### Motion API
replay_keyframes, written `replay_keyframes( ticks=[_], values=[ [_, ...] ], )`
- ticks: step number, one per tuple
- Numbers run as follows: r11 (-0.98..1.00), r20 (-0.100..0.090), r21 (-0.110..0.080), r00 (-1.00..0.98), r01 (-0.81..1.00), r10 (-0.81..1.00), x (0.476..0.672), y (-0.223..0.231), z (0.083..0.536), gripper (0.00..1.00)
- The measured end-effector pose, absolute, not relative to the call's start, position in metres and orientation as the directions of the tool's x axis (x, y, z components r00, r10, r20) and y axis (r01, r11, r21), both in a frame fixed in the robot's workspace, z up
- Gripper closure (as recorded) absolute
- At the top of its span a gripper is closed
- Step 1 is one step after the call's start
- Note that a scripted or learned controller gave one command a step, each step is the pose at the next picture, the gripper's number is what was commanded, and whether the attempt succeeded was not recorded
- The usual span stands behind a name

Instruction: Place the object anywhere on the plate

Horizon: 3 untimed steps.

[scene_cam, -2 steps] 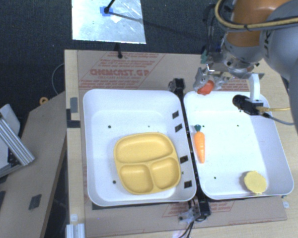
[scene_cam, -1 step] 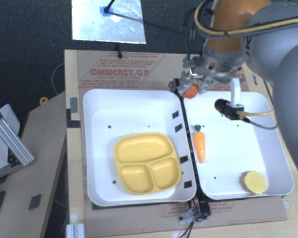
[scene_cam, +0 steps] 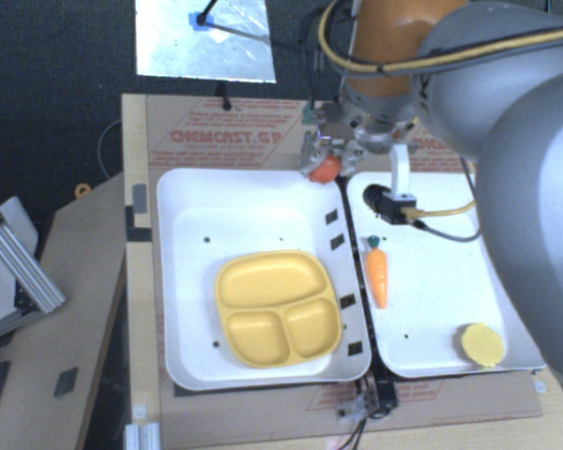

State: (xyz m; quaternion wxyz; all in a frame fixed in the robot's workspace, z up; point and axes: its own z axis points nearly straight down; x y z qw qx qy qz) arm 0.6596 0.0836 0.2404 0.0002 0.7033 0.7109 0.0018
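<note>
The yellow three-compartment plate point(scene_cam: 277, 307) lies in the left bin point(scene_cam: 192, 251), toward its front. My gripper point(scene_cam: 327, 161) hangs over the far end of the divider between the two bins, well behind the plate. A small orange-red object point(scene_cam: 323, 171) sits between its metal fingers point(scene_cam: 311, 148), so the gripper is shut on it. The object appears lifted off the bin floor, above the back right corner of the left bin.
In the right bin point(scene_cam: 450, 279) lie a toy carrot point(scene_cam: 377, 276) near the divider and a round yellow piece point(scene_cam: 481, 344) at the front right. The grey arm and a yellow cable point(scene_cam: 446, 212) overhang the right bin's back. A foil sheet point(scene_cam: 205, 26) lies beyond the bench.
</note>
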Motion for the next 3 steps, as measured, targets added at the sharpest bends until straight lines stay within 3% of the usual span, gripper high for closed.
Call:
replay_keyframes(
  ticks=[1, 2, 3],
  values=[
    [0.011, 0.003, 0.0, -0.011, 1.0, 1.0, 0.643, 0.142, 0.237, 1.0],
    [0.006, 0.0, 0.001, -0.006, 1.0, 1.0, 0.649, 0.151, 0.224, 1.0],
    [0.006, 0.0, 0.001, -0.006, 1.0, 1.0, 0.648, 0.151, 0.224, 0.0]
  ],
)
